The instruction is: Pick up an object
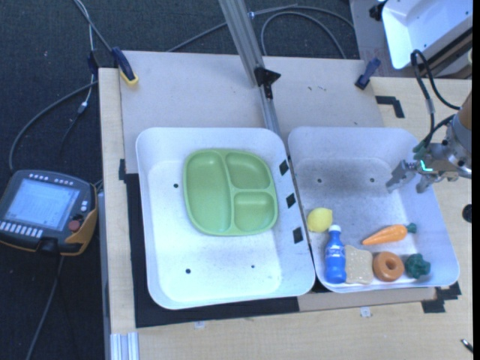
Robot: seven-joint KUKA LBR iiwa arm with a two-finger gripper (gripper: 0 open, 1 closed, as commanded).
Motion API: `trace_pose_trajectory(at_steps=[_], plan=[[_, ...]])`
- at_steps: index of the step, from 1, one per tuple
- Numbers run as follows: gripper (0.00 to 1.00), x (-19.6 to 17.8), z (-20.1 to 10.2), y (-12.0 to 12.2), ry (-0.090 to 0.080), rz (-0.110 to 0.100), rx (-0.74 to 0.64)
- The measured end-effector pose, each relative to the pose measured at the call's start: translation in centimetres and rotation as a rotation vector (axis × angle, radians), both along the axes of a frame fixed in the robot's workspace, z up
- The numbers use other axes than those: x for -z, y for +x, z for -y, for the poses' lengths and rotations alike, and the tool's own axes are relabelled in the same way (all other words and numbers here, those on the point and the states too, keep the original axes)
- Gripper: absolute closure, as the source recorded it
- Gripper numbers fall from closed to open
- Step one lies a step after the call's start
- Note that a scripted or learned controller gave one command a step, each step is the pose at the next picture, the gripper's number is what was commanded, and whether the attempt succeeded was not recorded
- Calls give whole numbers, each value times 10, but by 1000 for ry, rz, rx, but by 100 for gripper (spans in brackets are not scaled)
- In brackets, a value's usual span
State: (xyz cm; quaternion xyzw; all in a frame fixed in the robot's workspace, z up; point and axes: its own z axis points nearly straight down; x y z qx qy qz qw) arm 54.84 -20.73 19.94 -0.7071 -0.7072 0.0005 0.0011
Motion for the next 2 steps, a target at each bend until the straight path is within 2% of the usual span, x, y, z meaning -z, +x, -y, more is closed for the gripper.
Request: trace_pose_trajectory(at_steps=[1,2], plan=[[0,-1,0,1,-1,3,-1],[0,42,-1,6,2,-3,-1]])
